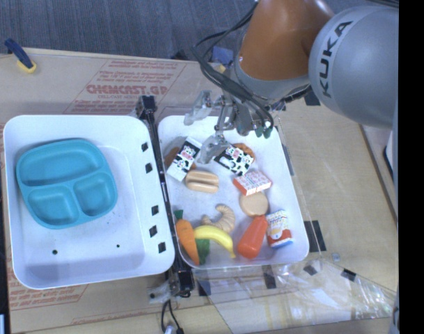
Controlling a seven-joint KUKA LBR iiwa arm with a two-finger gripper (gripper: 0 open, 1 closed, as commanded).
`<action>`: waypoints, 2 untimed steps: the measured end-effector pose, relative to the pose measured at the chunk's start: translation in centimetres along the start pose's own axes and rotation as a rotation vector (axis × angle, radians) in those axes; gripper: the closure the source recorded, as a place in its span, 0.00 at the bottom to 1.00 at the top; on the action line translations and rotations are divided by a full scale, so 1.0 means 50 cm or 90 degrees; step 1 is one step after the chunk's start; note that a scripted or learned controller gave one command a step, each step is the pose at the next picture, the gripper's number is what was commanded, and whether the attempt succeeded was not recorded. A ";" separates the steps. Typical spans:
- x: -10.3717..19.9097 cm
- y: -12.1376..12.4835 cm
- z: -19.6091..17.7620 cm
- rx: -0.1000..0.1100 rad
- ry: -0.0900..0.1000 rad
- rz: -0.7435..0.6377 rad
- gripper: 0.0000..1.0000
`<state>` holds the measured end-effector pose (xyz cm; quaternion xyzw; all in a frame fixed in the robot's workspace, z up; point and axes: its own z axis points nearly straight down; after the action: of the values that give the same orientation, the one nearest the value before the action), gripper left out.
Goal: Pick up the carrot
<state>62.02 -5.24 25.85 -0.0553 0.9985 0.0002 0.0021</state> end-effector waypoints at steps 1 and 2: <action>-0.057 -0.185 -0.170 0.005 -0.006 0.068 0.00; -0.025 -0.312 -0.368 0.006 -0.008 0.124 0.00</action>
<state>64.91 -20.61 44.25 0.0418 0.9991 -0.0040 0.0086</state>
